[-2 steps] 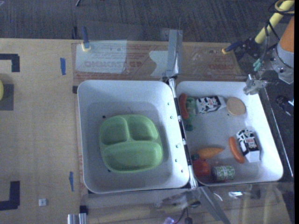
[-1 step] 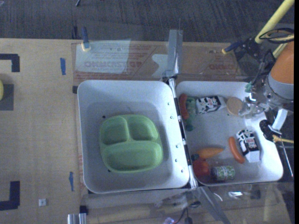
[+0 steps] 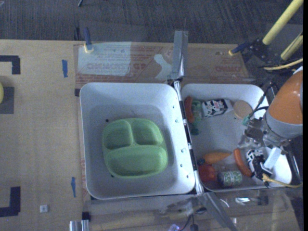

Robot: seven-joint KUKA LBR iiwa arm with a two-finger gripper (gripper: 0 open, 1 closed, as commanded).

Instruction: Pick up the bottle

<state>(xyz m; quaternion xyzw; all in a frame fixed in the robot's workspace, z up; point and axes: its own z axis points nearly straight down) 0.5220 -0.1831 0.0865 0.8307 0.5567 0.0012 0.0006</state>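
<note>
Camera view looks down on the surface [image 3: 43,129] and its two white bins. We see the left bin [image 3: 91,105] holding a green divided plate [image 3: 134,147], which lies flat near its middle. The right bin [image 3: 216,91] is crowded. What we take for the bottle [image 3: 189,109] is a slim red thing with a green end, lying along that bin's left wall in its far half. Just beside it sits a black-and-white carton [image 3: 214,107], and further right a round tan piece [image 3: 242,109].

Along the near side we find an orange carrot [image 3: 217,156], a red-orange sausage [image 3: 242,161], a red lump [image 3: 207,172] and a green can [image 3: 230,178] on its side.

The arm [image 3: 288,105] reaches in from the right. Its claw [image 3: 249,137] hangs over the right half of the right bin, above the sausage and well apart from the bottle. We cannot tell whether the claw is apart or together, and we see nothing held in it.
</note>
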